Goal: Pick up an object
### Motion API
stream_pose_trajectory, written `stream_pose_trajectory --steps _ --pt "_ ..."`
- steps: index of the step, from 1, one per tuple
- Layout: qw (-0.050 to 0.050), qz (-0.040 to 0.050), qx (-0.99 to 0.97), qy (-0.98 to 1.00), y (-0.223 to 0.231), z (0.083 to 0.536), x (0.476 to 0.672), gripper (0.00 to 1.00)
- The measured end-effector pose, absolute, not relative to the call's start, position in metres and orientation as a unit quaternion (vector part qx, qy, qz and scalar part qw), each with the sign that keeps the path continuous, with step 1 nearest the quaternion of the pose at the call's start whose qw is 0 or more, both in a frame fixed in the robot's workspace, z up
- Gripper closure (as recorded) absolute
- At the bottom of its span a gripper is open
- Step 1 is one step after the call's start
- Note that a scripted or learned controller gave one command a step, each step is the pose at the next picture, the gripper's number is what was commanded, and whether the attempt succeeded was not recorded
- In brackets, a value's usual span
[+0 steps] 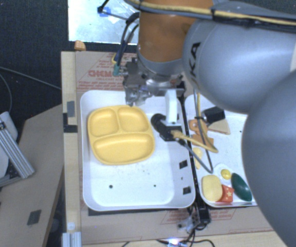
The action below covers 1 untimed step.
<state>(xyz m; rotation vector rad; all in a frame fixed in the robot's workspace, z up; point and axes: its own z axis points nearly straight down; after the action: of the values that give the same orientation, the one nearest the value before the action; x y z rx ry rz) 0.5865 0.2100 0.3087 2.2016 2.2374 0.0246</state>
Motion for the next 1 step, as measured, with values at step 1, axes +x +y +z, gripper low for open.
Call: stream_pose_trajectory --steps 1 --pt "0.004 0.0099 0.704 0.71 0.2365 0.4515 0.5981 1.0"
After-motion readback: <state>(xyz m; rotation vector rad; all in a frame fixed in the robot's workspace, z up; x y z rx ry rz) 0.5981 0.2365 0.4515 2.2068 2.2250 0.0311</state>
